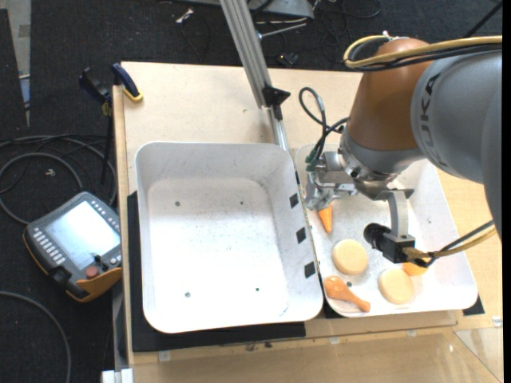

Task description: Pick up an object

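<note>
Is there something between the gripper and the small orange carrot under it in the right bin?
Nothing visible. The gripper hangs right above the orange carrot, near the right bin's left wall.

I am observing four loose items lying in the right bin (447,298). A small orange cone-shaped piece (325,218) is lying near the bin's left wall, pointing downward. Two pale round discs are sitting flat toward the near edge, one (350,257) left of the other (396,285). An orange piece with a bulbous head and tapering tail (346,291) is lying between them, tail pointing right.
</note>
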Motion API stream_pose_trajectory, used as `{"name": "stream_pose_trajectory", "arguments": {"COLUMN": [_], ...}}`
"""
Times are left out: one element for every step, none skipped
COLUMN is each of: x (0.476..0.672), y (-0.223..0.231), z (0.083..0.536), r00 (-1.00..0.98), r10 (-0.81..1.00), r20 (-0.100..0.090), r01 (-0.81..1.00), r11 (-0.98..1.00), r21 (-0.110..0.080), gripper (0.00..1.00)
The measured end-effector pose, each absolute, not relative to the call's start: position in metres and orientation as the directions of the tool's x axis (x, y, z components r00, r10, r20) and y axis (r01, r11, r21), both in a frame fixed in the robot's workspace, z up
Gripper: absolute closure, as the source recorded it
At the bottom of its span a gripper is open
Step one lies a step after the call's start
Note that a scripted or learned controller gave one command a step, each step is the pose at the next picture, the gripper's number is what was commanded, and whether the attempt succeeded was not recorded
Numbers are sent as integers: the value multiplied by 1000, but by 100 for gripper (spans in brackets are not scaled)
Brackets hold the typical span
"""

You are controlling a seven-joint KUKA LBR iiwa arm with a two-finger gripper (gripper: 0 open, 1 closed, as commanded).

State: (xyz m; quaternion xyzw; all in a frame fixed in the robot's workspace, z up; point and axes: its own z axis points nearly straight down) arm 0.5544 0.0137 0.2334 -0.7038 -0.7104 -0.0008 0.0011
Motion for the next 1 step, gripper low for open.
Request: {"name": "stream_pose_trajectory", "arguments": {"x": [532], "y": [71], "z": [227], "r00": [-9], "r10": [1000], "r20": [2], "r01": [1000], "r11": [9], "r21": [-3], "gripper": [100]}}
